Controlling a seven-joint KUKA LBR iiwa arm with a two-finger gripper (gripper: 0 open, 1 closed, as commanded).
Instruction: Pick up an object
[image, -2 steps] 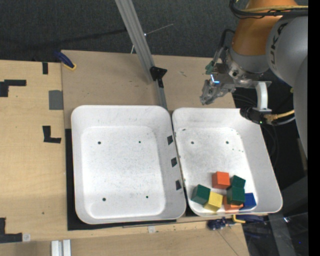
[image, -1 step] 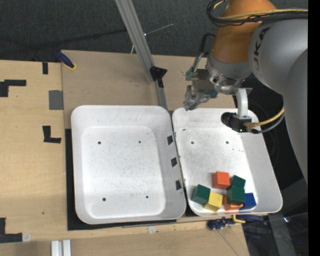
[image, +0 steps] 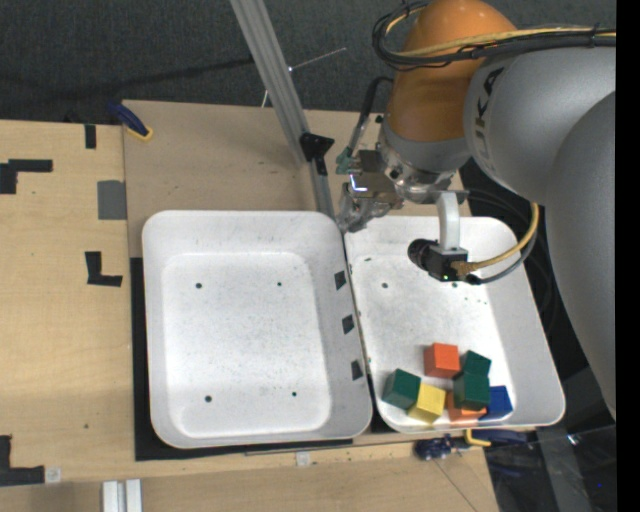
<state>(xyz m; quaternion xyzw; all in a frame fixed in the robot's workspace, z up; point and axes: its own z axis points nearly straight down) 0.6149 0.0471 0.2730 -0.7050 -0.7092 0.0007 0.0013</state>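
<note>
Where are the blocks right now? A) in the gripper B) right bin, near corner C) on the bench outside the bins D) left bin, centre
B: the coloured blocks sit clustered in the near corner of the right bin, apart from the gripper up at its far edge.

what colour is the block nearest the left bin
Green, clear in the camera view, by the yellow block.

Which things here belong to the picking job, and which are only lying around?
For the job:
pincer
orange block
yellow block
two green blocks
blue block
right bin, holding the blocks

Lying about:
left bin
black tape marks on the bench
grey patch
</note>
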